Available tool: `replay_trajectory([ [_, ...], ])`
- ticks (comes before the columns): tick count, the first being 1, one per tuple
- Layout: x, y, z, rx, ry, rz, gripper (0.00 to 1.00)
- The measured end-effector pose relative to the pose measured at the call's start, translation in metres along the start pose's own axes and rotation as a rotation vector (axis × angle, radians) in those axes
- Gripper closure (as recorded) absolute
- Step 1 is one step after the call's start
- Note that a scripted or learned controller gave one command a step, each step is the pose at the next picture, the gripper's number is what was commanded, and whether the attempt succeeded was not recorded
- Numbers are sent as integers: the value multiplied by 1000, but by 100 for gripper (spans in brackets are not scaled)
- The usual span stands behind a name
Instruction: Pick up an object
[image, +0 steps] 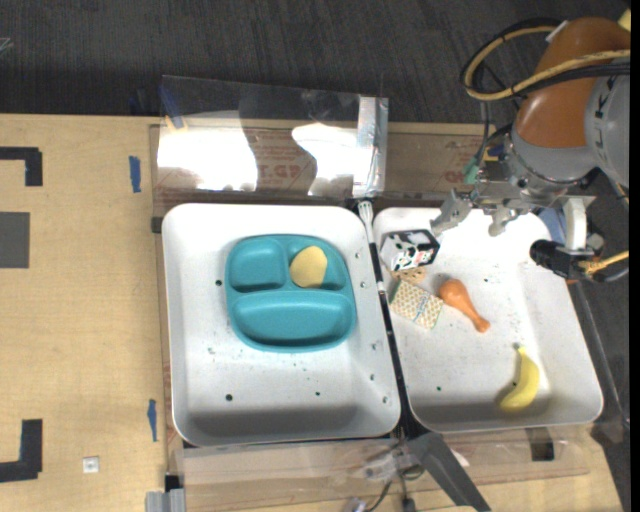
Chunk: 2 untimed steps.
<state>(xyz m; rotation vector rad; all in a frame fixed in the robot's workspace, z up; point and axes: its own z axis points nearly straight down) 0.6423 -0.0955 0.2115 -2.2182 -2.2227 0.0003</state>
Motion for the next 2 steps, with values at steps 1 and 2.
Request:
replay_trajectory([
  [1, 3, -55, 96, 10, -1, 103, 0],
  [2, -11, -60, 116, -20, 5, 102, 0],
])
